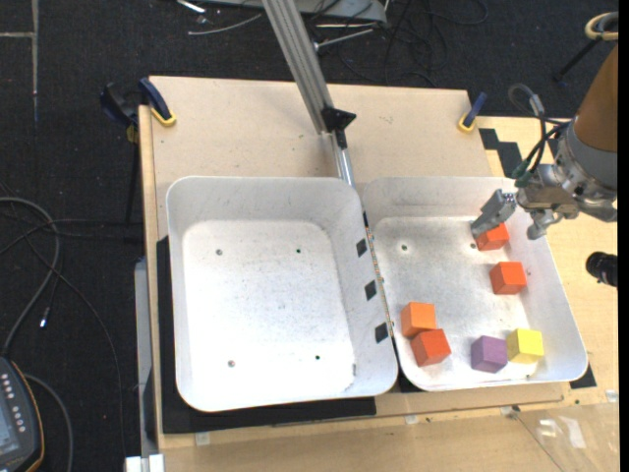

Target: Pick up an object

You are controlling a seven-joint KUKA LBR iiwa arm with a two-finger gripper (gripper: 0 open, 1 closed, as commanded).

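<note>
Nearest the camera, along the front wall of the right bin, a purple cube and a yellow cube sit just beside each other. Left of them, a red-orange cube touches a lighter orange cube just behind it. Farther back in the right bin, near its right wall, an orange cube stands alone. Beyond that one, toward the bin's back right corner, another orange cube lies directly under the gripper, whose two fingers are spread, the left fingertip resting at the cube's upper edge and the other finger off to the cube's right; nothing is pinched between them. The arm enters from the right, wrist angled down over the bin's rim. The left bin lies alongside the right bin on the bench.
</note>
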